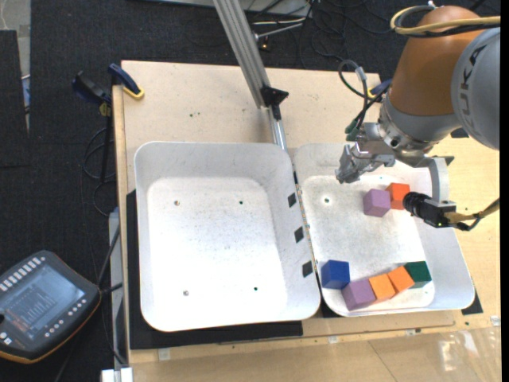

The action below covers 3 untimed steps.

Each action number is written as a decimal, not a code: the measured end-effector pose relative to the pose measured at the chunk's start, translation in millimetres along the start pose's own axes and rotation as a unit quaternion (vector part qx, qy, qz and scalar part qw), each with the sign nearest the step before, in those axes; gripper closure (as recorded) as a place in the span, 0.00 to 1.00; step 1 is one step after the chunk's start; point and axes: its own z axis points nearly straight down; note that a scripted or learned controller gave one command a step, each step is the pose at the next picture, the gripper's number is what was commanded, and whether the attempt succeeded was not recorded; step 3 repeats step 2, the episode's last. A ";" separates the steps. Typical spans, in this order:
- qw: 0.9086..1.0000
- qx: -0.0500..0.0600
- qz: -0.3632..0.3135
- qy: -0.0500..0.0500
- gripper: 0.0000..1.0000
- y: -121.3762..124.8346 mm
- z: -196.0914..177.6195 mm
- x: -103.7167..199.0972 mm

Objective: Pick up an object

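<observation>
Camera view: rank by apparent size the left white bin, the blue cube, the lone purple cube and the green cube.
1. Left white bin, by far the largest.
2. Blue cube and lone purple cube: look about alike, so not ranked.
3. Green cube: looks smallest, but the orange cube beside it may cover part of it, so unsure.

No text is reading clearly anywhere. Dark letters are showing sideways on the arm's grey casing [479, 78] at the right edge, cut off and too partial to make out. The screen of the handheld pendant [36, 302] is blurring into unreadable lines.
</observation>
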 end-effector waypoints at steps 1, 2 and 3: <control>1.000 0.000 0.000 0.000 1.00 -5.0 0.3 46.6; 1.000 0.000 0.000 0.000 1.00 -17.7 -1.6 98.5; 1.000 0.000 0.000 0.000 1.00 -17.7 -1.6 98.5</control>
